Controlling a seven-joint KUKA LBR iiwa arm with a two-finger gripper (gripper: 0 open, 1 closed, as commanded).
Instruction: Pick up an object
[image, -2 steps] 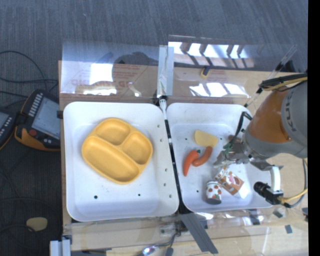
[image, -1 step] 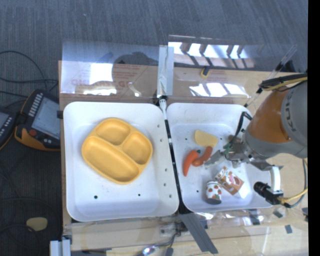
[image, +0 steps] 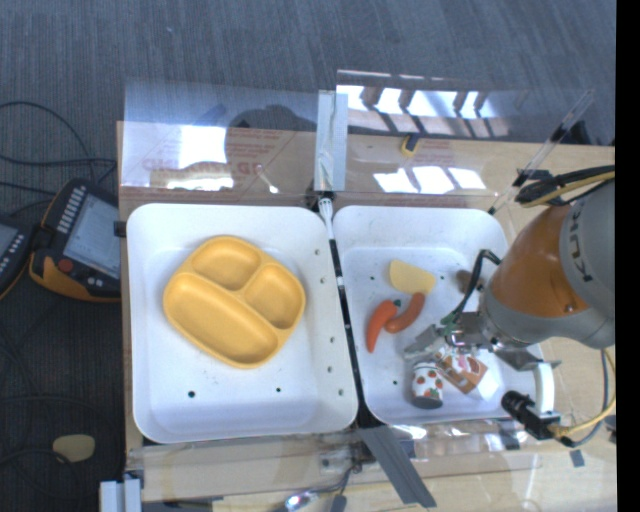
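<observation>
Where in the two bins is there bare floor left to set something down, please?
Left bin: bare strips around the yellow divided plate, widest along the front. Right bin: bare behind the cheese wedge. Crowded near the carrot, sausage, cup and gripper.

Two white bins sit side by side. The left bin (image: 150, 400) holds a yellow plate (image: 234, 299) with three parts. The right bin (image: 440, 225) holds a yellow cheese piece (image: 411, 276), an orange carrot (image: 379, 323) (touching a red sausage (image: 405, 313)) and a spotted cup (image: 428, 385). The gripper (image: 455, 345) hangs just above the cup.
</observation>
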